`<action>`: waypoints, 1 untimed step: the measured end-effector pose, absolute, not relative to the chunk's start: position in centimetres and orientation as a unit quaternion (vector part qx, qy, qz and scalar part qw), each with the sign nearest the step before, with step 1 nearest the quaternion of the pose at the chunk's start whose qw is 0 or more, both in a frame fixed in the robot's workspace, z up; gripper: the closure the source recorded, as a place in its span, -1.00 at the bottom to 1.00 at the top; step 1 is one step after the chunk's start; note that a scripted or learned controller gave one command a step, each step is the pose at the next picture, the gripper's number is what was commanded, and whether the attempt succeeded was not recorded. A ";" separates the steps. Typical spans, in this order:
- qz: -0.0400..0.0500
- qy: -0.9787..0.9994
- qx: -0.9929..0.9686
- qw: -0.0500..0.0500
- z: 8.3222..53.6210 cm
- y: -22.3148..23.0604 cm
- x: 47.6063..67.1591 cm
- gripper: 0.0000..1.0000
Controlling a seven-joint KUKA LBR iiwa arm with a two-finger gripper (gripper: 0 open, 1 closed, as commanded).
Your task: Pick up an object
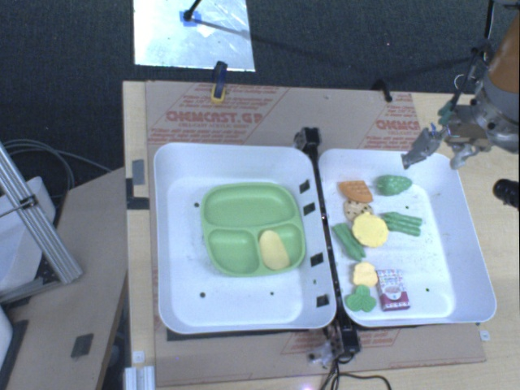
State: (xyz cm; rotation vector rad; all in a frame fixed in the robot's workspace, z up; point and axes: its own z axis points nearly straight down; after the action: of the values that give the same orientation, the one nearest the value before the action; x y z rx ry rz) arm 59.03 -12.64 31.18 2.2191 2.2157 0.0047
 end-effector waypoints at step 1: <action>0.001 0.708 0.706 0.000 31.6 -11.2 56.9 -1.00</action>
State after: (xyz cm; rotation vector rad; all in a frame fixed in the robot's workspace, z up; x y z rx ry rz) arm 56.88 -11.19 31.65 2.2171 2.2254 0.0020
